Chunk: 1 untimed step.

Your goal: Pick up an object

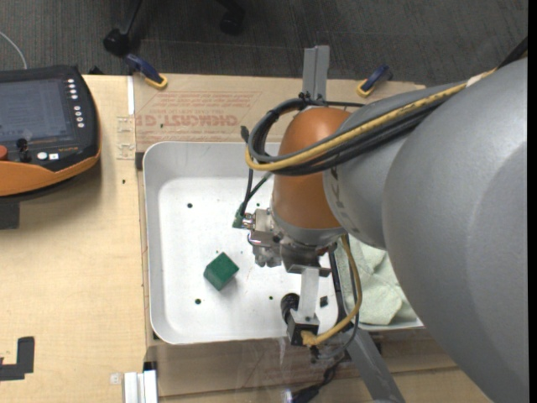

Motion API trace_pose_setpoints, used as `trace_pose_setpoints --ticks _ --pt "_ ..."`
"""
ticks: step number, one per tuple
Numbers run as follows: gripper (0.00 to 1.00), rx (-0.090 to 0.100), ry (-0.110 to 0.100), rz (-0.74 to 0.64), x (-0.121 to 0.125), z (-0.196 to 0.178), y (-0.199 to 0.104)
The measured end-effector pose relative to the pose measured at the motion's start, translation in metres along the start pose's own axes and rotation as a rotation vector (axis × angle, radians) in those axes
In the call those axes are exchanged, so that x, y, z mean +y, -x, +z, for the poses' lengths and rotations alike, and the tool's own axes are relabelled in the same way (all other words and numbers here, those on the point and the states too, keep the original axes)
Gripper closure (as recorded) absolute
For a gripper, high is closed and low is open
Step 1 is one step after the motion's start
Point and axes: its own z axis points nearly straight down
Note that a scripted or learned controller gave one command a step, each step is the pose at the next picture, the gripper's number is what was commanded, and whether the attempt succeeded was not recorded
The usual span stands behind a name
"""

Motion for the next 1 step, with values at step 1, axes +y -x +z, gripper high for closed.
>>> trace_pose_setpoints --ticks 1 --pt "1.0 0.0 -0.002 -0.378 0.0076 0.0214 0.0118"
